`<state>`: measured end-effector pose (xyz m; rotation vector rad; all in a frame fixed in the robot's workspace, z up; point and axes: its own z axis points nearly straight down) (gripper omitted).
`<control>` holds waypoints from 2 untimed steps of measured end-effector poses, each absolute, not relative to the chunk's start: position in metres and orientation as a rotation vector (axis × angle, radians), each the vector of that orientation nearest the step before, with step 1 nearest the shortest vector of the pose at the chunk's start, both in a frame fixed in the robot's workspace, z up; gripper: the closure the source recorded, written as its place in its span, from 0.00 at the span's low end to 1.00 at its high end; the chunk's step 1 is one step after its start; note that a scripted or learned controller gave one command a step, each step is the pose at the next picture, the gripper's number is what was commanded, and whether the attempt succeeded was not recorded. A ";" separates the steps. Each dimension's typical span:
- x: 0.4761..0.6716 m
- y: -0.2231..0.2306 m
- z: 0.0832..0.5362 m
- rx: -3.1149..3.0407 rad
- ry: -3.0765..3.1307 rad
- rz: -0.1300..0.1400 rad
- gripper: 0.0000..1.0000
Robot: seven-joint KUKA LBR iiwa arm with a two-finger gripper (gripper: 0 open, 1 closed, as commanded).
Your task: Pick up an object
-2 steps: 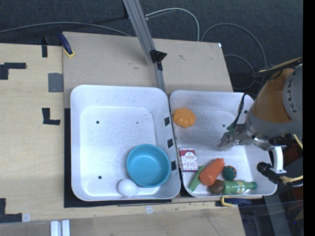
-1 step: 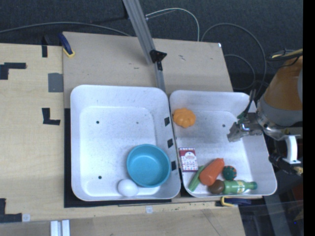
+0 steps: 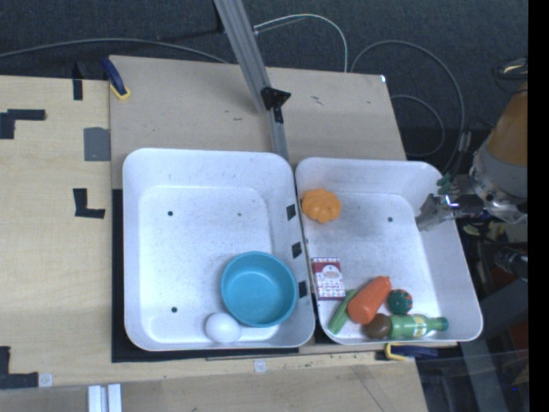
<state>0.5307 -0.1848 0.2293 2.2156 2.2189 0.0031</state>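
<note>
The right bin point(image 3: 446, 256) holds an orange pumpkin-like toy point(image 3: 321, 205) near its far left corner. A small red box point(image 3: 328, 278) lies by the left wall. At the front sit a carrot point(image 3: 369, 297), a green pod point(image 3: 340, 313), a brown lump point(image 3: 376, 325), a dark green round piece point(image 3: 400, 299) and a green bottle point(image 3: 416, 324) lying on its side. My gripper point(image 3: 431, 210) hangs over the right bin's right rim, away from all of these, with nothing seen in it. The left bin point(image 3: 197, 204) holds a blue bowl point(image 3: 257, 287) and a white ball point(image 3: 222, 326).
A slanted metal pole point(image 3: 244, 41) comes down to the bins' far edge, where the two bins meet. Cables point(image 3: 412, 101) loop over the dark floor behind the bench. A blue and yellow clamp point(image 3: 116, 80) sits at the bench's far left corner.
</note>
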 end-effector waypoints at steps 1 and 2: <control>0.531 -0.185 0.255 2.218 2.222 0.001 1.00; 0.544 -0.127 0.249 2.215 2.230 0.001 1.00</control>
